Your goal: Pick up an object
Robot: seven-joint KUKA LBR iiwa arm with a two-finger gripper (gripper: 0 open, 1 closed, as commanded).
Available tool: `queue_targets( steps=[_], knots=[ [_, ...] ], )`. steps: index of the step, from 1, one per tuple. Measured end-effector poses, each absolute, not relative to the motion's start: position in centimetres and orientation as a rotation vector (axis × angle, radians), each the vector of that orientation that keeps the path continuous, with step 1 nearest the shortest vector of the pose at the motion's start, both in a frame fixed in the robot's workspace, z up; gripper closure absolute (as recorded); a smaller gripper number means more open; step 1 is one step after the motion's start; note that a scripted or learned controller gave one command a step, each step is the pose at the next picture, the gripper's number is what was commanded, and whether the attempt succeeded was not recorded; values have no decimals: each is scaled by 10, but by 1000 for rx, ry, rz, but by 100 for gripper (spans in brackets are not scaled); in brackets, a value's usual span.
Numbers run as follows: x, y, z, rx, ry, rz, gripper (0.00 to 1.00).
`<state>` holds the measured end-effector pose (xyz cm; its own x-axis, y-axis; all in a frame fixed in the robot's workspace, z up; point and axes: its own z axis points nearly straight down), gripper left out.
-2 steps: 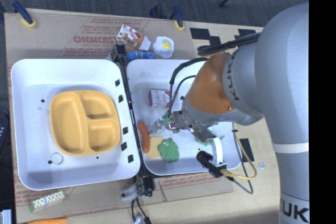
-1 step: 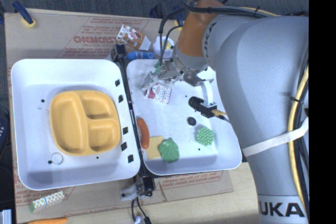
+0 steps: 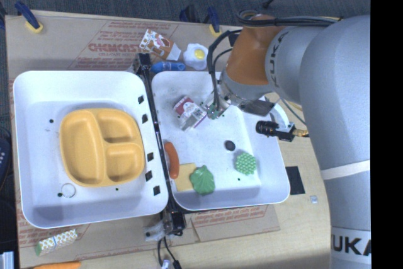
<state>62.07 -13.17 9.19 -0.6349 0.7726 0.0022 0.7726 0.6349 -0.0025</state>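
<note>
- The grey arm (image 3: 327,72) with its orange band (image 3: 250,57) reaches in from the right and bends down over the right bin (image 3: 274,183).
- The gripper (image 3: 211,111) sits low in the upper part of that bin, just beside a small red-and-white carton (image 3: 187,111) that lies tilted on the bin floor.
- The gripper's tip is at the carton's right edge; I cannot tell how wide the gripper stands or whether it has hold of the carton.
- Elsewhere in the right bin: a small dark round piece (image 3: 230,146) near the middle, a green bumpy ball (image 3: 245,164) toward the right, and a green leafy toy (image 3: 202,180) near the front wall.
- An orange carrot-like toy (image 3: 172,160) lies along the bin's left wall, with a tan flat piece (image 3: 183,184) just beside the green leafy toy.
- The left bin (image 3: 31,91) holds a yellow divided plate (image 3: 101,146) with three compartments, lying flat near the middle.
- On the worktop (image 3: 75,34) behind the bins lie a small printed packet (image 3: 154,43), a blue object (image 3: 167,66) and a yellow-and-white round object (image 3: 197,55), all close together.
- A patterned wrapped piece (image 3: 56,241) lies on the worktop in front of the left bin.
</note>
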Motion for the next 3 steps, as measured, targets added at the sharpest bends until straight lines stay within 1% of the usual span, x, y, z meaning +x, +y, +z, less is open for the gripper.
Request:
queue_targets(
  steps=[1, 2, 3],
  knots=[
    [642, -96, 92, -1555, -2729, 1, 0],
    [599, -106, 92, -2023, -2397, 4, 0],
    [599, -105, 102, -2017, -2400, 5, 100]
  ],
)
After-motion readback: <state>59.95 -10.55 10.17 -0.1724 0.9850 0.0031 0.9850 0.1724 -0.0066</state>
